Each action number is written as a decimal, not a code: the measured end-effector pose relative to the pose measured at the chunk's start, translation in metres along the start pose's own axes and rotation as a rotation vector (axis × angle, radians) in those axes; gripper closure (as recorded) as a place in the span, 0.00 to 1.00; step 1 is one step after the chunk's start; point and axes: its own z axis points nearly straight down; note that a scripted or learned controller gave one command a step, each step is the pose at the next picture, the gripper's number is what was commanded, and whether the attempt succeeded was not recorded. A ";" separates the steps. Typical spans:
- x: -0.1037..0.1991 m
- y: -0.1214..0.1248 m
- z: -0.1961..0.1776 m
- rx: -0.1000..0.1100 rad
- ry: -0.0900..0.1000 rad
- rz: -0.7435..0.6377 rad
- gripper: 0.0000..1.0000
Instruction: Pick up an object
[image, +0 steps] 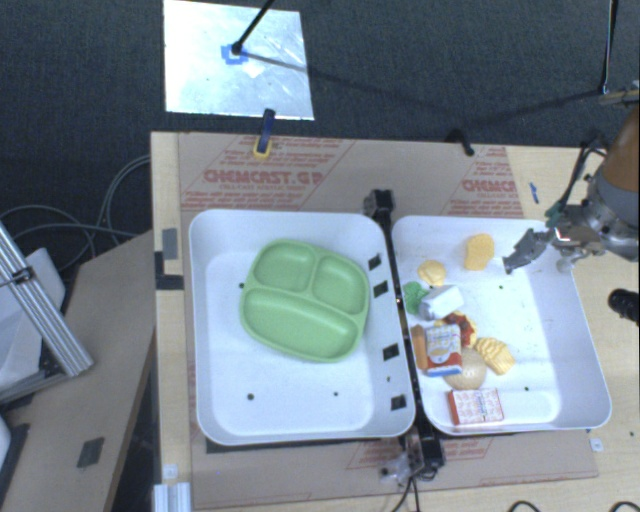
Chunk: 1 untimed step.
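Observation:
The right bin (575, 340) holds several small items along its left side. Among them are a yellow piece (480, 251), a smaller yellow piece (432, 271), a white block (443, 300) and an orange packet (441, 346). There are also a ridged yellow piece (495, 354), a beige round thing (465, 375) and a red-and-white box (476, 406). My gripper (546, 256) hovers over the bin's upper right part, to the right of the larger yellow piece. Its fingers stand apart with nothing between them.
A green divided plate (305, 300) lies in the left bin (215, 400). A black divider with clips (392, 300) runs between the two bins. A small green item (413, 296) sits against the right bin's left wall.

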 end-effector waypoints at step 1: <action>0.000 0.003 -0.007 -0.012 -0.002 -0.003 0.00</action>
